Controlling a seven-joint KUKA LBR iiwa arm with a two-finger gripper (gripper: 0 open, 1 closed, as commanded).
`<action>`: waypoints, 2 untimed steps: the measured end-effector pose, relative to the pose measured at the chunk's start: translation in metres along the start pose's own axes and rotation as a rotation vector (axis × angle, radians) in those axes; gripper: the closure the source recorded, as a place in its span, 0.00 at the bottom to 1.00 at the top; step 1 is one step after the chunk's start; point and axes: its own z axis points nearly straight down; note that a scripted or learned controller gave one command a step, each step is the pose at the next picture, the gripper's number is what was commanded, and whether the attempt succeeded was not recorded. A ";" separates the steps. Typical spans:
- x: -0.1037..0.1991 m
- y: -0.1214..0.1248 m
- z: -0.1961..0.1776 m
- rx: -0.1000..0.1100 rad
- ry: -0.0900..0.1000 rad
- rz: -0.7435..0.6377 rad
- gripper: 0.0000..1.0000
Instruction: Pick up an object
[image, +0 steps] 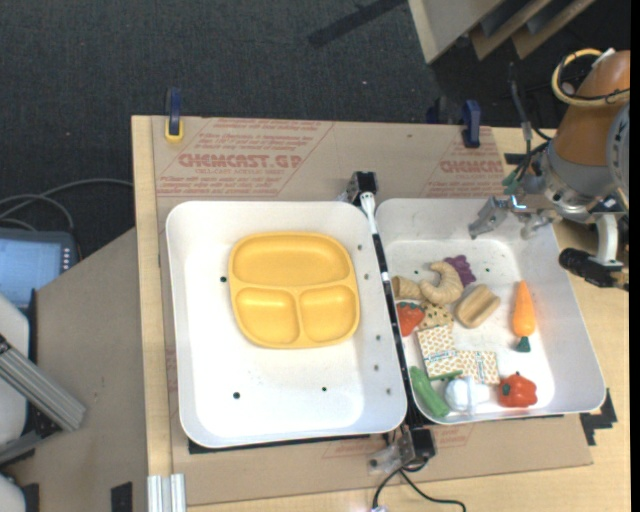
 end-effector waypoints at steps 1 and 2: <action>0.056 0.003 0.039 0.010 0.009 -0.011 0.00; -0.003 0.003 0.037 0.007 0.009 -0.003 0.00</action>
